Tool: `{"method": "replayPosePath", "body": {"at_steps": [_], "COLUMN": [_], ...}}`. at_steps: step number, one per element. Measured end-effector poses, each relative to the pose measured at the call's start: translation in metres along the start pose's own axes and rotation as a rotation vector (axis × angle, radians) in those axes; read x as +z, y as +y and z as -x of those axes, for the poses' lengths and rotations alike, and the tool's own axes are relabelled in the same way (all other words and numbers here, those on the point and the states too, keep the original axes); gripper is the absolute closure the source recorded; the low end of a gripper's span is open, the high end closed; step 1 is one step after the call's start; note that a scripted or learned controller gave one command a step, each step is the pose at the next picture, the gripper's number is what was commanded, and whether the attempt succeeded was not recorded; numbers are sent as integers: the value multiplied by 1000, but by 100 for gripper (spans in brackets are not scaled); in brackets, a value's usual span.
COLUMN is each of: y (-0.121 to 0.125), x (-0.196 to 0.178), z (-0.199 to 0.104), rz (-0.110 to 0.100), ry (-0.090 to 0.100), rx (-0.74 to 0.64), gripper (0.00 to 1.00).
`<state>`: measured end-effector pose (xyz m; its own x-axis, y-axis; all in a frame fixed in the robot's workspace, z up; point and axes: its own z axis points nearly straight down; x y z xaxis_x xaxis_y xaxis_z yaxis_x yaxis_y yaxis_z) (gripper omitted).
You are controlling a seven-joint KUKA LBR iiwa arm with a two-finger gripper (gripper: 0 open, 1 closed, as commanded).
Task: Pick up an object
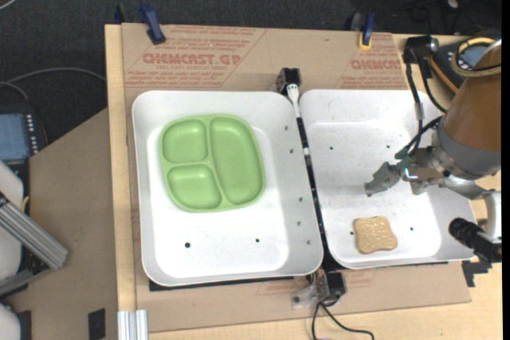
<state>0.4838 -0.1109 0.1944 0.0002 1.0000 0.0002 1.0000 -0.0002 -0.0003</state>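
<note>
Two shallow white bins sat side by side on a brown board (pixel 199 52) printed with red lettering. The left bin (pixel 151 195) held a light green divided plate (pixel 212 163) with three compartments. The right bin (pixel 343 123) sat just beside it. Blue clamps (pixel 151 23) gripped the board's far edge.

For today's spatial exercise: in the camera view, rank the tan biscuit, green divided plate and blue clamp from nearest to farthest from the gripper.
1. Tan biscuit, right bin, just below the gripper.
2. Green divided plate, left bin.
3. Blue clamp, bench's far left edge.
</note>
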Motion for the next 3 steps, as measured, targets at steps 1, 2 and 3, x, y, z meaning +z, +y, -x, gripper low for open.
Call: {"method": "replayPosePath", "body": {"at_steps": [1, 2, 3], "y": [1, -3, 31], "x": [-10, -200, -331], "z": [0, -46, -57], "rz": [3, 21, 21], "ry": [-1, -1, -2], "rx": [0, -7, -4], "gripper": [100, 100, 100]}}
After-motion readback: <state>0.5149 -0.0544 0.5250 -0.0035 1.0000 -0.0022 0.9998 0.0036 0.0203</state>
